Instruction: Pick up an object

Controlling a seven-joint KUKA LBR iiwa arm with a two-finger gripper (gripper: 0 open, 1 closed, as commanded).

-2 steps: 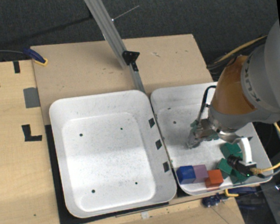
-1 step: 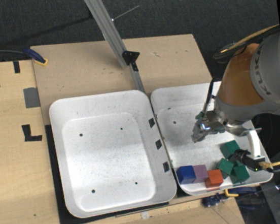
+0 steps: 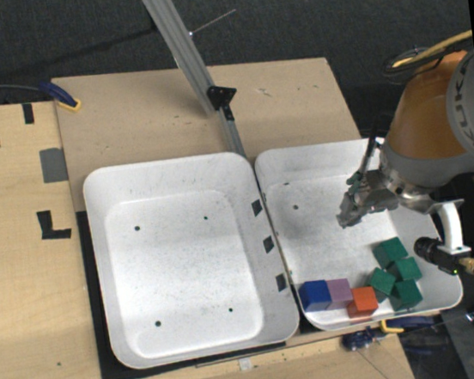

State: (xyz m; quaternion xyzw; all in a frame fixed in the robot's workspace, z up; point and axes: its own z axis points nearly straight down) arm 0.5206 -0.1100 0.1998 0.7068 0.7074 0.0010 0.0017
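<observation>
Camera view, slanted top-down: two shallow white plastic bins side by side on a light wooden bench (image 3: 158,117), left bin (image 3: 165,172) and right bin (image 3: 320,160) touching along their inner rims. Grey arm with orange band (image 3: 432,124) comes in from the right, over the right bin. Its dark two-finger gripper (image 3: 348,213) hangs above the bare middle of the right bin floor, tilted down toward the left; nothing visible between its tips, and whether the claw is wide or narrow I cannot tell, too dark and small. Task objects all sit clustered at the near edge of the right bin, apart from the gripper: a blue cube (image 3: 315,294) in the near-left corner, a pale purple block (image 3: 339,290) touching it on the right, an orange cube (image 3: 362,300) just beside that, then a clump of dark green blocks (image 3: 396,272) packed together in the near-right corner. A grey metal rail (image 3: 189,52) runs diagonally across the bench down to the bins' joint. Black tape marks (image 3: 47,225) lie on the bench's left part.
</observation>
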